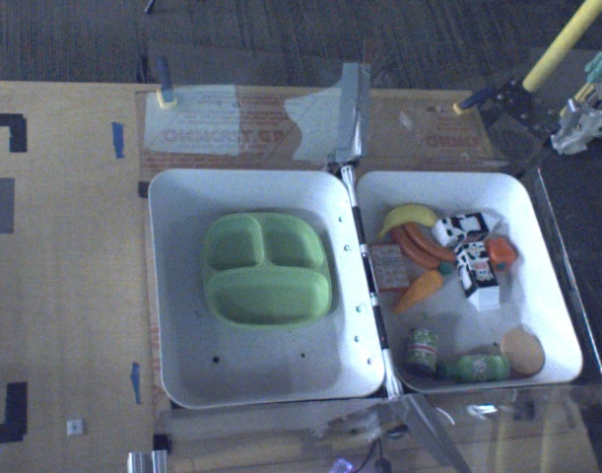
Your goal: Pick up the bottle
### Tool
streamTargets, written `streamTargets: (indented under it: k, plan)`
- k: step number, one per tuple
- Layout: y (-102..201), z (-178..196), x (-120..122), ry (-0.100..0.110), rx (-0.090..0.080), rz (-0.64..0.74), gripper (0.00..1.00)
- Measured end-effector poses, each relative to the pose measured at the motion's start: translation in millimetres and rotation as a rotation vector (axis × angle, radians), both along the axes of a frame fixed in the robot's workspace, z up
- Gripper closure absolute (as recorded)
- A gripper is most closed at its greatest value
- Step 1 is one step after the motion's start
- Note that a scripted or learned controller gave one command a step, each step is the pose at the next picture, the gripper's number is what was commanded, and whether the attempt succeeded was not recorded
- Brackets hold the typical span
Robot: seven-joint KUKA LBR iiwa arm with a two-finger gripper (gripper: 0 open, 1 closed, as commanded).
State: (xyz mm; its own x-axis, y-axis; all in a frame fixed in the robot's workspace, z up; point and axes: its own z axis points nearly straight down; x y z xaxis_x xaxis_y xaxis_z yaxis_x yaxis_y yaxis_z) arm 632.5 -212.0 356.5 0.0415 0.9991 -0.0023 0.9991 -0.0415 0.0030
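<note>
Green bottle (475, 367) lies flat along right bin's (555, 264) near wall, beside a can (423, 347); claw state indiscernible.

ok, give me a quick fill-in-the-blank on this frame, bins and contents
1. The green divided plate lies in the ____ bin.
2. The green bottle lies on its ____ near the right bin's front edge.
3. The carrot is coloured ____.

Missing words: left; side; orange
</note>
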Motion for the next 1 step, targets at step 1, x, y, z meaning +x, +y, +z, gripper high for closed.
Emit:
streamTargets:
  k: [1]
  plan:
    - [17.1, -22.2, -26.4, 0.003, 0.001, -0.009, 1.00]
